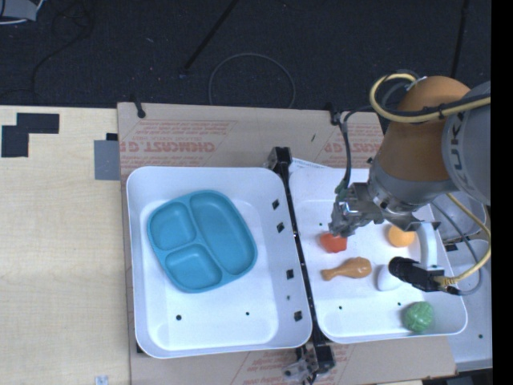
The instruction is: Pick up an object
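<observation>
Pincer (343, 224) hung low in right bin (321, 311), just above small red object (333, 241), possibly touching; jaw state could not be told. Step judged: final approach. Next move needed descent and closure around red piece, clear of toy drumstick (347, 270).

This looks like a robot lab. A big grey and orange robot arm (433, 151) reaches over two white bins (152, 311) on a wooden bench (56, 255). Cables (240, 70) lie on the dark carpet floor (321, 30) behind.
</observation>
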### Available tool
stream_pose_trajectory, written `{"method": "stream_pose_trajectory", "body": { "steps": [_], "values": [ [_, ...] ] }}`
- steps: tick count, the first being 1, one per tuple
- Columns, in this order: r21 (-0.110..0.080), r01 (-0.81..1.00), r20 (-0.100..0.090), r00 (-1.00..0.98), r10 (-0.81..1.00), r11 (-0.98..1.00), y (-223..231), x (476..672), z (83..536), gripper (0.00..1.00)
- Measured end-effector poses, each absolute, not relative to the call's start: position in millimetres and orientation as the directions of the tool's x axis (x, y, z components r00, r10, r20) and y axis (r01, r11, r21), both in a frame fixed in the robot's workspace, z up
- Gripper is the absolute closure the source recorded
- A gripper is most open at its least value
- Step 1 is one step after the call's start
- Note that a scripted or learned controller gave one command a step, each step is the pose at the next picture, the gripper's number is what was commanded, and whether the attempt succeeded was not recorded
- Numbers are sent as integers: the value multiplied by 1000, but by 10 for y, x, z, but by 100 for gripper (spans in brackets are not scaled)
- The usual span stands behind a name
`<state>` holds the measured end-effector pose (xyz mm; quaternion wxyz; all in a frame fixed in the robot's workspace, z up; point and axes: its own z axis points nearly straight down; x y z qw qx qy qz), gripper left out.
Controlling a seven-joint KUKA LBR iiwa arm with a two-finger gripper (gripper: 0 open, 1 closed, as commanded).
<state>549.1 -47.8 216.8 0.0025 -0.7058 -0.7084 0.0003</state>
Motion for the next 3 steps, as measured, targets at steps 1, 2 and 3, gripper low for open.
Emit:
{"method": "stream_pose_trajectory", "body": {
  "steps": [1,2,3],
  "values": [
    [-4,1000,3,-5,1000,5,57,5433,2224,100],
    [-7,1000,2,-4,1000,4,511,5273,2137,100],
    [-7,1000,2,-5,1000,5,1072,5043,2120,100]
  ]
}}
